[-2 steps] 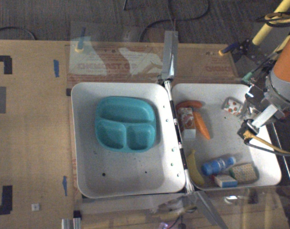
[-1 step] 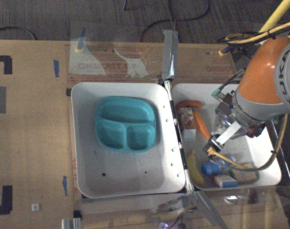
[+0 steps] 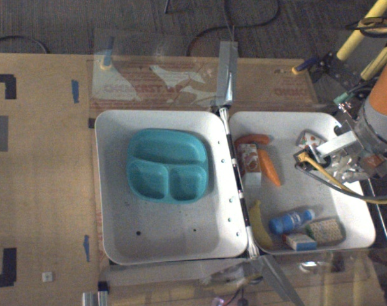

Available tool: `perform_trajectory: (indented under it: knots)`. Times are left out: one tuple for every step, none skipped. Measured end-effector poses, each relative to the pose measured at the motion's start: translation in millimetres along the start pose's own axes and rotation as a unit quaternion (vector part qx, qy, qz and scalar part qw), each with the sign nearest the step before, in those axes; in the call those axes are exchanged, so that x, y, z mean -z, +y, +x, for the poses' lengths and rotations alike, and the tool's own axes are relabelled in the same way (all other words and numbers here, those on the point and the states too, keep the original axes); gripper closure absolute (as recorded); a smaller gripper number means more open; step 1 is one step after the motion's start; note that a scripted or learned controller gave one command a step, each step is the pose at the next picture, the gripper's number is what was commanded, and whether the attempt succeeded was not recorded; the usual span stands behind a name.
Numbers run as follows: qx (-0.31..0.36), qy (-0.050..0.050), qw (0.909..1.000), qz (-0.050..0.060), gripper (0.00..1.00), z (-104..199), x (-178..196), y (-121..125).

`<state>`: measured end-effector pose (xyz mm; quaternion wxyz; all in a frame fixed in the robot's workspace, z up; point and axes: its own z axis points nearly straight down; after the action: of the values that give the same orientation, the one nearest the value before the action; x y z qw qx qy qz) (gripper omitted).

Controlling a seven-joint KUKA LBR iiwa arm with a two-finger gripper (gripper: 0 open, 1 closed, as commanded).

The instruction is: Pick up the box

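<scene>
gripper (image 3: 321,160) sits low in the right bin (image 3: 289,121), near its right wall; can't tell its grip state or if it has anything. box (image 3: 248,162), white w/ red print, lies flat by the divider btwn bins, beside a carrot (image 3: 270,167), so approach looks tight.

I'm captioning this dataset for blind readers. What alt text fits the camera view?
A robot arm reaches from the right over the right bin, which holds a small box, blue bottle, banana, carrot and other items. The left bin holds a teal divided plate.
</scene>
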<state>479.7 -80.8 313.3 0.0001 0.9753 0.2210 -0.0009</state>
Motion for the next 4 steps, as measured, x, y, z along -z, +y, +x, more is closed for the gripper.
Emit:
perform_trajectory:
  knots:
    - [0.003,-0.002,1.0,0.0,1.0,1.0,9.2,-1.0]
    - [0.005,-0.003,1.0,0.001,1.0,1.7,18.4,-1.6]
    - [0.096,-0.001,0.9954,0.001,1.0,44.8,-34.7,-89.2]
    - [0.009,0.0,1.0,0.0,1.0,14.1,-17.3,-30.4]
